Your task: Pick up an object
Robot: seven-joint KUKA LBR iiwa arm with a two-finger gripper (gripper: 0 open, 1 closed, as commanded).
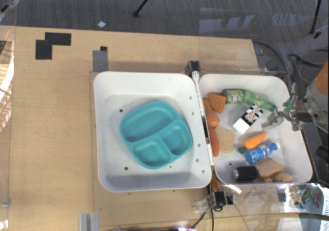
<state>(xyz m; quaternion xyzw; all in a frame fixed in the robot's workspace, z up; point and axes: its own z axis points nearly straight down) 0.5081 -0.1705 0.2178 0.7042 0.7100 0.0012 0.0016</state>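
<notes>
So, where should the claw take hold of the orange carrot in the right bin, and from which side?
Probably across the thick middle of the carrot, coming straight down from above. It lies flat and slanted, its long sides partly free; the blue bottle lies close below, so close across the width.

A teal three-compartment plastic tray (pixel 156 134) lies in the left white bin (pixel 105 122); a green plastic bottle (pixel 245 96) lies behind an orange toy carrot (pixel 255 139) in the right white bin (pixel 303 155).

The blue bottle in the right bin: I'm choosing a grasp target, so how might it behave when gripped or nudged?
The blue bottle lies on its side, so it would probably roll if nudged. Its smooth, rounded body may slip between two fingers. It looks small and likely light, and the carrot lying close beside it could get bumped.
</notes>
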